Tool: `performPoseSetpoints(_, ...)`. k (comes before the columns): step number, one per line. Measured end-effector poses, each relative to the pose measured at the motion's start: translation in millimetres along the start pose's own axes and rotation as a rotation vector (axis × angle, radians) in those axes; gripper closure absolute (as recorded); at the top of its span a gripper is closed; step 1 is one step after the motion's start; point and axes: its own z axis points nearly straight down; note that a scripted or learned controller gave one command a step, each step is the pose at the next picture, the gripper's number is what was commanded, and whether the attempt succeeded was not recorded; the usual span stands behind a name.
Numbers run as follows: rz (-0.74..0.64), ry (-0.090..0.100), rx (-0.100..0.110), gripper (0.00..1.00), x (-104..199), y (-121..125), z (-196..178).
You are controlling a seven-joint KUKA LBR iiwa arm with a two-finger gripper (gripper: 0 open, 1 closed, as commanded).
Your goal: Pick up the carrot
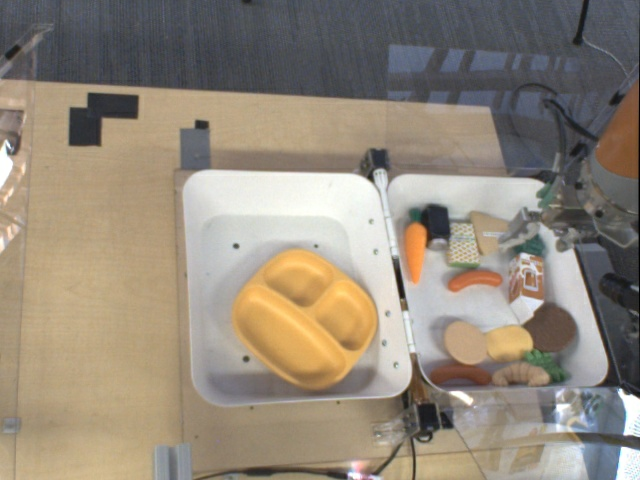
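Your left bin [200, 298] sits far off the gripper, holding a yellow divided plate [305, 315]. Right bin [590, 318] lies under the gripper [535, 223], which hangs over its upper right part; spread of the gripper can't be told. Carrot [415, 251] lies well to the gripper's left, beside the bin's left wall, untouched.

**Grey metal hardware under an orange band**

Beside the right bin [596, 340], at its far right corner, the arm [618, 138] shows a broad orange band, rounded and smooth. Below it sits a cluster of pale grey metal parts, angular and bracket-like, with darker recesses. The gripper [527, 226] is grey, slim and metallic. Thin black cables loop just beyond that same corner.
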Motion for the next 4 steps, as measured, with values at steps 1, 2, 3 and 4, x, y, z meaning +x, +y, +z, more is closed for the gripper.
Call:
performPoseSetpoints(1, 0.024, 0.002, -0.009, 0.0, 86.7, 27.6, -66.3)
performPoseSetpoints(2, 0.0, 0.003, 0.011, 0.0, 130.7, 35.0, 44.0)
performPoseSetpoints(3, -0.031, -0.003, -0.018, 0.0, 84.0, 41.0, 122.6)
performPoseSetpoints(4, 0.293, 0.002, -0.025, 0.0, 75.2, 45.0, 127.9)
